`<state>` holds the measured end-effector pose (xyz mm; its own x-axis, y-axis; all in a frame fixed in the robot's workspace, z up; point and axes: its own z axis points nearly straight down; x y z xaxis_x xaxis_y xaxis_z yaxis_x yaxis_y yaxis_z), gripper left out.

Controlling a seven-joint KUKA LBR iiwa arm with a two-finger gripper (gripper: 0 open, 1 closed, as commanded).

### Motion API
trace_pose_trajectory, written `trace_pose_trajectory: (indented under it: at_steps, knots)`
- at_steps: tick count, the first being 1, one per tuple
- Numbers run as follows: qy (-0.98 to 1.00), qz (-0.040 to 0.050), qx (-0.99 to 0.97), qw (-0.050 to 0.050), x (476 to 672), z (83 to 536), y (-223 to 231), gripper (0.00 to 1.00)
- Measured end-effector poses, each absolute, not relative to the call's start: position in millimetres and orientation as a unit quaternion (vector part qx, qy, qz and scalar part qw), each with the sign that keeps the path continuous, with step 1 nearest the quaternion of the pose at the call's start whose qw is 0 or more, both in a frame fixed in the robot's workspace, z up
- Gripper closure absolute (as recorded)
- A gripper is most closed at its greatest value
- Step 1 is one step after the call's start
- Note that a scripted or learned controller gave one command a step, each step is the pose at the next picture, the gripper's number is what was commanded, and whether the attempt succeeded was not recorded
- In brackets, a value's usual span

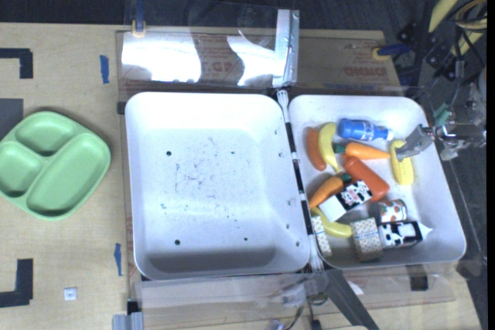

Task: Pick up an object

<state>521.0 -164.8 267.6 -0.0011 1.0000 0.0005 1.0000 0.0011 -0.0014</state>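
We are seeing wide free room in the left bin point(205, 166): its floor is lying bare from wall to wall. The right bin point(445, 201) is crowded. A banana point(328, 144), a blue bottle point(363, 129), carrots point(366, 153) and a yellow piece point(401, 164) are filling its upper middle, lying close together or touching. Lower down, a second banana point(337, 226), a tape roll point(367, 237) and small toys point(398, 232) are blocking the way. Bare floor is remaining along the right wall and in the top right corner, where the gripper point(421, 139) is reaching in.
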Motion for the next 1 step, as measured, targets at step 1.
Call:
trace_pose_trajectory:
  at_steps: [1]
  knots:
    - [-0.811,-0.0003,-0.585,0.001,525.4,204.8,-178.9,0.00]
